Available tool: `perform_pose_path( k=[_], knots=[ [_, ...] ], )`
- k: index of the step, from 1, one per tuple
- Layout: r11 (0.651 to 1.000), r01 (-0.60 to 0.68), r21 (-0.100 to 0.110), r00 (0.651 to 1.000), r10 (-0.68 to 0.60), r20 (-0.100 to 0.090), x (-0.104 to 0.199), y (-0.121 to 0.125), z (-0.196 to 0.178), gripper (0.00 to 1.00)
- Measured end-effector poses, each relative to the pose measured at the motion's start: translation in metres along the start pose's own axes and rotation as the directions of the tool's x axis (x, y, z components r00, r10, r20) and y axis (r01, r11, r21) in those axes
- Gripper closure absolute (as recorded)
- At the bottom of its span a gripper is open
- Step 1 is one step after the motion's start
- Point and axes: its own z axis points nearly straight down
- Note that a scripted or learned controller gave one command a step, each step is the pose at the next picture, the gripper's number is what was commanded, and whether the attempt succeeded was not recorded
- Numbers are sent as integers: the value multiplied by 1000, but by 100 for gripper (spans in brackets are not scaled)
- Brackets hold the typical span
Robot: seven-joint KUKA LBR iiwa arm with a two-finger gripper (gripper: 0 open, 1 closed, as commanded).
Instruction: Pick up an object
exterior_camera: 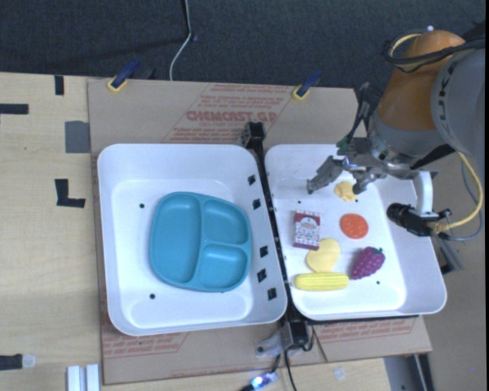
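Right now the arm (428,96) reaches in over the right bin (416,296) on the desk, and its jaws (336,177) hang low near the back of that bin. The two fingers look spread wide, with nothing between them. A small yellow toy (345,191) lies just beside the nearer finger, maybe touching it, but it is not held. More toys sit toward the front of the same bin: a little red box (307,229), an orange round piece (354,226), a yellow heart shape (323,257), a purple bunch of grapes (367,262) and a yellow corn cob (321,281). The left bin (114,243) has a blue tray (200,241) in it. I think the arm is at the reaching step, with no toy picked yet. Next, the jaws would need to move over the small yellow toy, go down around it, close, and lift.
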Motion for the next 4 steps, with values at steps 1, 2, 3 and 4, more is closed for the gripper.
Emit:
perform_pose_path(
  k=[1,2,3,4],
  knots=[
    [1000,0,4,1000,0,0,11,2,53,0],
    [1000,0,4,1000,0,1,11,1,107,0],
    [1000,1,1,1000,-1,1,12,1,94,100],
    [1000,0,-5,1000,0,1,12,8,49,100]
  ],
)
